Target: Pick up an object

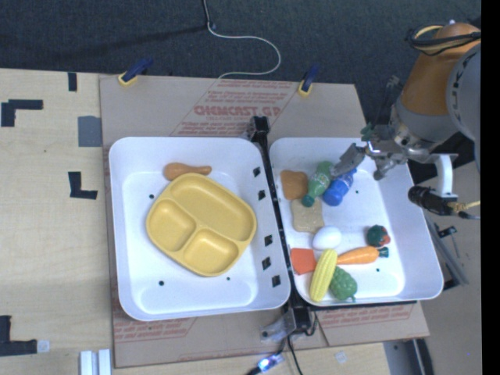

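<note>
1. We see the grey arm with its orange band (437, 73) entering from 3 o'clock, ending at the two-finger gripper (349, 162) over the far part of the right white bin (406, 233).
2. We cannot tell from this view whether the gripper is released or clenched, or whether it grasps anything.
3. Just beside the gripper, at its 7 o'clock, lie a blue plastic bottle (337, 190) and a green plastic bottle (318, 183), touching each other.
4. At 9 o'clock of the bottles lies a brown bread-like piece (294, 183).
5. Toward 6 o'clock we see a white egg (326, 237), an orange toy carrot (359, 255), a yellow toy corn cob (323, 275) and a green toy broccoli (343, 285).
6. The left white bin (133, 287) holds a yellow three-compartment plastic tray (201, 223), with a brown toy drumstick (186, 170) touching its 12 o'clock edge.
</note>
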Controlling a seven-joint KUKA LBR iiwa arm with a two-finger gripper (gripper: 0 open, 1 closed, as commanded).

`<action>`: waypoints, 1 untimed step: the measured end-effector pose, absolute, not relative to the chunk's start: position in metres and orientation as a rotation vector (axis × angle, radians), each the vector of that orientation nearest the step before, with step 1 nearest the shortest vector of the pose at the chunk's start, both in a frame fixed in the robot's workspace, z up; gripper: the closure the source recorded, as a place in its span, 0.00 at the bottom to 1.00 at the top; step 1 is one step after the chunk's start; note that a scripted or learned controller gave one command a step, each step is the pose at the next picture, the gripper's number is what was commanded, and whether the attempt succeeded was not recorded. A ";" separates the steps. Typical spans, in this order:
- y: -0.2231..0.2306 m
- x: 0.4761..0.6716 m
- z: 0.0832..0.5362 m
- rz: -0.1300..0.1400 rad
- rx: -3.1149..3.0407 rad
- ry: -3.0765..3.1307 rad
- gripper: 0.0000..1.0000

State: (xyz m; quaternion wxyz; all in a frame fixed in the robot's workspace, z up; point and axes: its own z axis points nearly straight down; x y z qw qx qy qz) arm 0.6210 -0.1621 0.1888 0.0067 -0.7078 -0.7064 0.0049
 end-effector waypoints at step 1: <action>-0.162 0.624 0.198 0.002 -2.219 -2.222 0.00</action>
